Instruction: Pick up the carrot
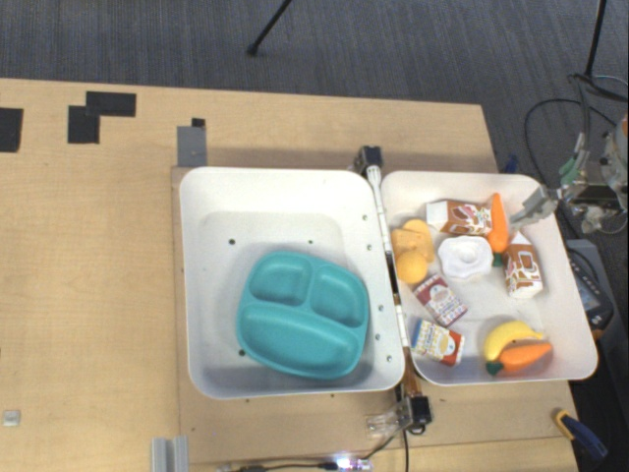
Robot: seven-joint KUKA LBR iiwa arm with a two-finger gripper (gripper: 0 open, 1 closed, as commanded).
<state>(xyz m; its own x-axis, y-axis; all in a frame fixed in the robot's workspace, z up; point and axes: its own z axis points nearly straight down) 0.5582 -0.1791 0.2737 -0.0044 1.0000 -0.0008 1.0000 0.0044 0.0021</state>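
Observation:
A slim orange carrot [499, 222] lies pointing away from me at the top of the right bin [580, 337], between a brown packet [466, 218] and the bin's right wall. My gripper [534, 206] hangs just right of the carrot's upper half, over the bin's right rim, with nothing seen in it. A second orange piece with a green end [522, 356] lies against a banana [509, 335] at the bin's near right corner.
The right bin also holds a white cup [464, 258], a yellow fruit [413, 249], a brown carton [523, 271] and two small packets [440, 301] [436, 341]. A teal divided plate [303, 314] sits in the left bin [211, 264]. Cables hang at the right.

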